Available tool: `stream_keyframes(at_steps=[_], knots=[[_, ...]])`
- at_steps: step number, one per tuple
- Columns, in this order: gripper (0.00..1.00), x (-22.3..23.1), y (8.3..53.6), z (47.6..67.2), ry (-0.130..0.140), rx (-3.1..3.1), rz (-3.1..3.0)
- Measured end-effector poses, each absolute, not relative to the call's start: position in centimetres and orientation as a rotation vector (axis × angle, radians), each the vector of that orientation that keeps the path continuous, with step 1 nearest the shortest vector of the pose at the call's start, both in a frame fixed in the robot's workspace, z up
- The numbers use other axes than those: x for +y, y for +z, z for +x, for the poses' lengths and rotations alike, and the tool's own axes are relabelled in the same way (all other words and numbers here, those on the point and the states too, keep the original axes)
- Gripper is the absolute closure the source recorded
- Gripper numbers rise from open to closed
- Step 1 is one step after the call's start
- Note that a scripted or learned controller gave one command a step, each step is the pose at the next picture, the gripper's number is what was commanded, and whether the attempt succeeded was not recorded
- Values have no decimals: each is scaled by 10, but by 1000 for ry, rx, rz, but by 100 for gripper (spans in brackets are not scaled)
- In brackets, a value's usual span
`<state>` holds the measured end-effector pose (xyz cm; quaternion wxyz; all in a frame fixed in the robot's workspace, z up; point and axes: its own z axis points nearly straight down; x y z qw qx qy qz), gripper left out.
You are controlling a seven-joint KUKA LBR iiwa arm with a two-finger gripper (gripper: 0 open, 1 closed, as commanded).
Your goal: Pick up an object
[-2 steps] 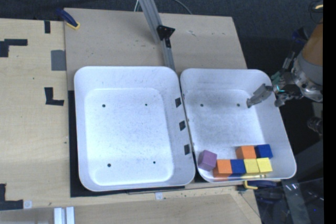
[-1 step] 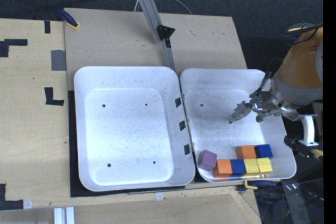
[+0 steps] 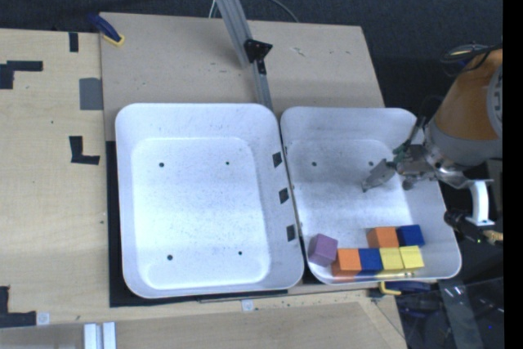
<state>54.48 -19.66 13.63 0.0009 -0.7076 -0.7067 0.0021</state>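
Plywood benchtop fills the left and centre of the frame, set against dark carpet-like flooring along the top, with black tape marks at the far left and a slanted aluminium rail [image 3: 230,0] running down from top centre toward the seam between the bins. I note two shallow white bins side by side: the left bin [image 3: 131,176] and the right bin [image 3: 343,123], whose floor is scuffed grey. The objects lie clustered along the lower edge of the right bin: a purple block [image 3: 324,248] standing slightly apart at the left, then an orange block [image 3: 349,259], a blue block [image 3: 370,259], two yellow blocks [image 3: 401,258], and behind them a second orange block [image 3: 382,238] and second blue block [image 3: 410,235]. These are packed touching one another. The arm enters from the right of the frame, and the gripper [image 3: 377,176] sits low over the middle of the right bin, well apart from the cluster and above it in the picture; it has nothing between its fingers, and I cannot tell from this slant whether they are spread or pressed together. My judgement is that the blocks are light, rigid and flat-sided, probably foam or wood, and should tolerate a firm pinch without damage. The purple block looks the best candidate, since its sides are free; I would take it across two opposite faces. The packed ones offer little finger clearance, and the nearby bin wall may obstruct a descent.
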Motion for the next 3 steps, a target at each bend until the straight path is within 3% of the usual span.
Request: stream_keyframes(at_steps=[1,2,3], knots=[[0,-152,122,559,1,-2224,-2214],[0,-102,90,550,4,-2223,-2213],[0,-101,91,533,5,-2219,-2219]])
